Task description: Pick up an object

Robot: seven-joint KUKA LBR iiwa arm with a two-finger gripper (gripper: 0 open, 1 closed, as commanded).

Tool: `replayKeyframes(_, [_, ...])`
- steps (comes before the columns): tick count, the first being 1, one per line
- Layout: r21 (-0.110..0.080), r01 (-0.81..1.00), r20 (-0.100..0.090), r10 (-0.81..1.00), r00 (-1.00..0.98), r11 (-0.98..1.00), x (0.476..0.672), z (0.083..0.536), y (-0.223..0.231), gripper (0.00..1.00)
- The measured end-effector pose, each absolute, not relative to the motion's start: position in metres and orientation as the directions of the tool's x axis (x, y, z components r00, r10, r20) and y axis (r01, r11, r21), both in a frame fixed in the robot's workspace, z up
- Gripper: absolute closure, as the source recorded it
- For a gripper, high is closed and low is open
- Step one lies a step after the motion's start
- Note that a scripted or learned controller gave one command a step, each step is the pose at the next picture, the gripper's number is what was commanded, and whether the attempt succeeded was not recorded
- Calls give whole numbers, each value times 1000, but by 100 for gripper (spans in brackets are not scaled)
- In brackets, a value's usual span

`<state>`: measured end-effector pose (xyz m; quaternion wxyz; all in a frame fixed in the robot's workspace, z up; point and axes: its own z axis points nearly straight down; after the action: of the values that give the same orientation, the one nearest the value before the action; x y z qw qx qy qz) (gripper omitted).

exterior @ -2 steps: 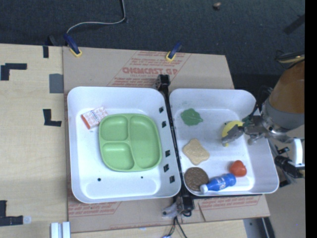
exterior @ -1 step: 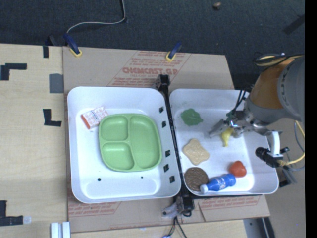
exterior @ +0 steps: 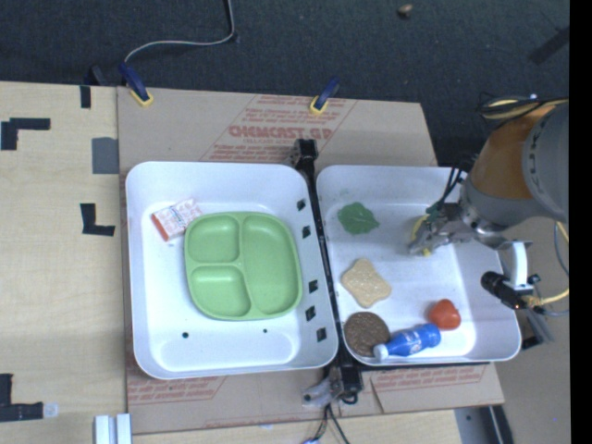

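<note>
Began with the brown cardboard sheet (exterior: 268, 128) spread over the bench, then took in the two shallow white plastic bins side by side on it: the left bin (exterior: 222, 348) and the right bin (exterior: 407, 280). Noted the grey arm with the orange band (exterior: 518, 169) reaching in from the right and bending down over the right bin's far half. Found a pale green divided plastic plate (exterior: 242, 265) taking up most of the left bin, with a small red-and-white packet (exterior: 174, 218) touching its upper left edge. Counted five loose pieces in the right bin, all lying on the floor of it: a tan square waffle-like biscuit (exterior: 366, 282) near the middle, a dark brown round cookie (exterior: 366, 331) at the near left corner, a blue bottle with a white cap (exterior: 409, 341) on its side just beside that cookie, a crumpled green leafy piece (exterior: 357, 217) toward the far left, and a small red rounded toy (exterior: 445, 314) near the bottom right. Placed the gripper (exterior: 427, 239) low over a bare patch of the right bin, near the green leafy piece but apart from it (nothing lay directly under it, as far as could be made out). Could not tell whether the gripper was open or closed, and saw nothing held in it. Judged the task barely started: nothing lifted yet, with choosing a piece, closing on it and raising it all left to do.
</note>
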<state>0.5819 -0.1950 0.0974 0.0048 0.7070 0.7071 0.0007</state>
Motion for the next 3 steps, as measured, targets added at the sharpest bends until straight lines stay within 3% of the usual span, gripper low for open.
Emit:
replayKeyframes(1, [1, 1000, -1, 1000, -1, 1, 582, 163, -206, 100])
replayKeyframes(2, [0, 1000, 0, 1000, -2, 2, 634, 177, -178, 100])
replayKeyframes(3, [0, 1000, -1, 1000, -2, 2, 633, 177, -179, 0])
